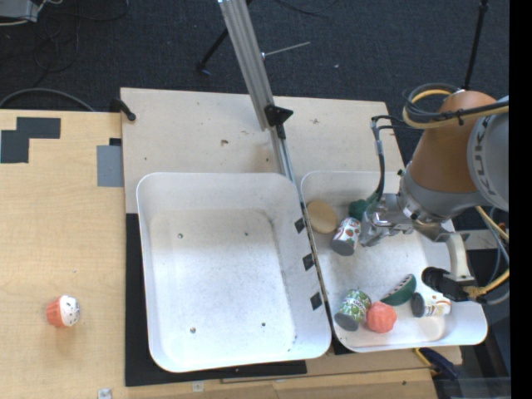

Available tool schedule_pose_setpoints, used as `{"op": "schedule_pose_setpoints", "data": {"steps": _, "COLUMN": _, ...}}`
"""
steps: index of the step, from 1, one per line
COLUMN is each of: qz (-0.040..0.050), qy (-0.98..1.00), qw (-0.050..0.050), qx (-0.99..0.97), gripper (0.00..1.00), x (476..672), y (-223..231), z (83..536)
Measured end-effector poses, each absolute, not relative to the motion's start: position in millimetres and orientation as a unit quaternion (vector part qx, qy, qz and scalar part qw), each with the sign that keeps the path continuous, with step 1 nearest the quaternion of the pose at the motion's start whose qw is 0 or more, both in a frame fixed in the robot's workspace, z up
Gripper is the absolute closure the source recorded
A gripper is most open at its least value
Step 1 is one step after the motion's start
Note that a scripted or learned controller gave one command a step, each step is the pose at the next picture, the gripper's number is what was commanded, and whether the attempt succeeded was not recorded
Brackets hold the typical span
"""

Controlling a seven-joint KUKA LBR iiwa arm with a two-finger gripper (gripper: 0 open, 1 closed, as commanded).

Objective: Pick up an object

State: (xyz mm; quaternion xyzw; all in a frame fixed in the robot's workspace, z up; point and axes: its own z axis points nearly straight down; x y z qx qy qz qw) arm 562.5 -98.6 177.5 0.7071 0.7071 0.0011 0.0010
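seemingly the pick is only at the reaching stage: in the camera view the gripper (371, 225) sits low in the right bin (465, 332) just beside a small patterned cup (347, 235), and whether it grips anything i cannot tell. nothing looks lifted, so grasp and raise remain. the cup lies tilted, its long axis running diagonally toward the tan ball (322, 216).

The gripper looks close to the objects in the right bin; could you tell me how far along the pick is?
Done: the gripper has reached into the right bin, beside a small patterned cup. In hand: nothing visibly held. Left: gripping and lifting an object.
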Motion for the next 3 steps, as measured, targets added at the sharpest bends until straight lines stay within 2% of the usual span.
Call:
{"op": "schedule_pose_setpoints", "data": {"steps": 2, "qz": 0.0011, "qy": 0.707, "qw": 0.002, "qx": 0.707, "gripper": 1.0, "x": 569.5, "y": -109.4, "z": 288.4}}
{"op": "schedule_pose_setpoints", "data": {"steps": 3, "qz": -0.0012, "qy": 0.708, "qw": -0.003, "qx": 0.706, "gripper": 1.0, "x": 549.8, "y": -57.7, "z": 266.6}}
